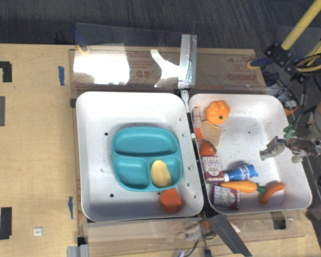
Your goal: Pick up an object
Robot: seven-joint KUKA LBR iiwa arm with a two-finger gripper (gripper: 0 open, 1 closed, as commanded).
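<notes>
White plastic bins sit side by side on the cardboard-topped desk as the picking task stands at its start, with nothing lifted. The end effector hangs at the right side of the right bin, above a bare patch of its floor, and nothing sits between its metal tips; whether it is released or clenched cannot be told from this angle.

Candidates for the pick lie mostly along that bin's left and near sides. A small orange pumpkin rests near the far left corner, just beside a tan wedge-shaped piece. Below them sit a red tomato-like piece, a white packet with red print, a blue-and-white bottle lying on its side, a toy carrot, a dark red can and a reddish-orange piece near the bin's near right corner. The bottle, the carrot and that last piece are the nearest to the end effector, though all stay apart from it.

The left bin holds a teal divided tray with a pale yellow, potato-like object in its near right compartment, and an orange-red block just beside the tray's near edge.

By appearances, everything remains to be done: choosing a target, moving over it, descending, gripping and raising it clear of the bin.
</notes>
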